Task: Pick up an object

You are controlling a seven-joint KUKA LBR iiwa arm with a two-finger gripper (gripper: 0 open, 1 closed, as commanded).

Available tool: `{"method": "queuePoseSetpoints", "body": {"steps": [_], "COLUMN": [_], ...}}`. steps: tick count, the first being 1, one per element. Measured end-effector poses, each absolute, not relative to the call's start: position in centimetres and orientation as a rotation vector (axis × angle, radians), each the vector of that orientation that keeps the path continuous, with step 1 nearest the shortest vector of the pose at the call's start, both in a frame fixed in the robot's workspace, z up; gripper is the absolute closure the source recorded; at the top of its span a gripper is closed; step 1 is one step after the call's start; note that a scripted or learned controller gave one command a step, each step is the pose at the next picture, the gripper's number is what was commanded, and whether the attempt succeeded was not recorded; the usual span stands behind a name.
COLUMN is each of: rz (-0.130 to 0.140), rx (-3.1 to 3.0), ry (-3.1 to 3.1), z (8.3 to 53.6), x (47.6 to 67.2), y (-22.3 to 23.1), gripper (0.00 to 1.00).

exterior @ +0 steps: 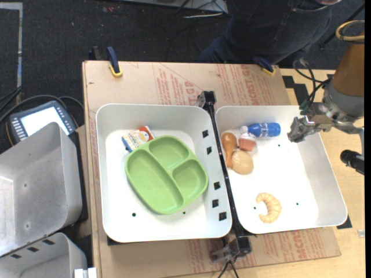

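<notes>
My jaws [297,130] hang over the far right part of the right bin [324,172], just right of the bottle [262,130] — I cannot tell whether they are apart or together, since they show as one dark lump. Nothing is in them that I can see.

The task leaves the choice open. Nearest is the bottle, lying on its side near the bin's far wall. I judge it the best target: I would come down over its middle and close across its width, not along its length, so it cannot roll out. Its round, smooth body may slip, so a centred, square approach matters.

Beside it lies a small red piece [247,144], then a cluster against the left wall: an orange, elongated thing [229,142] and a tan, rounded potato-like lump [242,162], touching each other. Crowding makes them the harder pick. A pale, curled, ridged shrimp shape [268,207] lies alone toward the near side, well apart from the rest — an easy second choice.

The left bin [110,155] holds a green divided plate [167,174], glossy and flat, too wide for me, with a printed packet [135,138] tucked under its far edge. Both bins are smooth white plastic on a brown board surface [174,80].
</notes>
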State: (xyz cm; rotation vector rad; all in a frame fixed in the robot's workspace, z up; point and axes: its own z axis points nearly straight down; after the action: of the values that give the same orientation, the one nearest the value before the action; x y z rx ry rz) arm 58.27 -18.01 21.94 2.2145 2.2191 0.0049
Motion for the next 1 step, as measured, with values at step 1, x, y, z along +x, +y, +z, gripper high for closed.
{"method": "queuePoseSetpoints", "body": {"steps": [1], "rz": [0.005], "rx": [2.213], "ry": [2.222], "z": [26.46], "x": [58.53], "y": [-17.35], "gripper": [1.00]}}
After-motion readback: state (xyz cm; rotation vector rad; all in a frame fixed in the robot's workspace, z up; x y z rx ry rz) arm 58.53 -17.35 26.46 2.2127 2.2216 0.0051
